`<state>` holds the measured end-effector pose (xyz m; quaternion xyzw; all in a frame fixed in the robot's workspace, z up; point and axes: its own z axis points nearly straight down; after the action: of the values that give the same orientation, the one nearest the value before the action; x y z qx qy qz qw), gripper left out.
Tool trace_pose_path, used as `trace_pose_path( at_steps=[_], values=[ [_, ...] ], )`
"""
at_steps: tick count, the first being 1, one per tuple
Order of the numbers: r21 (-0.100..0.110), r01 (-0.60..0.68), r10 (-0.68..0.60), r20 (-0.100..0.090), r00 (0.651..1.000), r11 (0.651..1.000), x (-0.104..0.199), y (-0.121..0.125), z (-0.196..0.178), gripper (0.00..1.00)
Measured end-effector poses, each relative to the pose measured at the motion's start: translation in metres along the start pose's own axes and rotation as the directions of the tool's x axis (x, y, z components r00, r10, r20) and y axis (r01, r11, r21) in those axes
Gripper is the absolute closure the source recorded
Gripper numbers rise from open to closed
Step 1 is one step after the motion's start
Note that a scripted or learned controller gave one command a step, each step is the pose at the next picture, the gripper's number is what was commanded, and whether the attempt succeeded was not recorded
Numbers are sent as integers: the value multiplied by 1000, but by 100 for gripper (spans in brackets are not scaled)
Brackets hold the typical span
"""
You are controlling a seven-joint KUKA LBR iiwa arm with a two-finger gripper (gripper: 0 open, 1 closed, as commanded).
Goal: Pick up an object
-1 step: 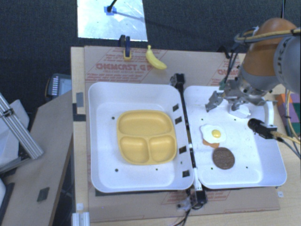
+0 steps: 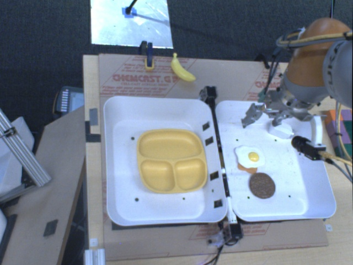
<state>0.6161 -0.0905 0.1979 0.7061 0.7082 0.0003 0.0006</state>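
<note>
In the right bin (image 2: 314, 203) lie a fried egg on a slice of toast (image 2: 249, 159) and, just in front of it, a round brown patty (image 2: 262, 185). My gripper (image 2: 252, 115) hangs over the far left part of that bin, behind the egg and apart from it. I see nothing held in it. The left bin (image 2: 118, 148) holds a yellow divided plate (image 2: 169, 160).
A yellow banana (image 2: 182, 69) lies on the cardboard behind the left bin, next to a yellow and black clamp (image 2: 148, 56). A black divider with clips (image 2: 216, 148) runs between the bins. A shiny metal sheet (image 2: 131, 16) lies at the back.
</note>
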Motion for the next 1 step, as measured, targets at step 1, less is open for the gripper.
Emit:
trace_pose_path(
  at_steps=[1],
  values=[
    [3,-2,2,0,1000,1000,-4,-9,49,0]
  ],
)
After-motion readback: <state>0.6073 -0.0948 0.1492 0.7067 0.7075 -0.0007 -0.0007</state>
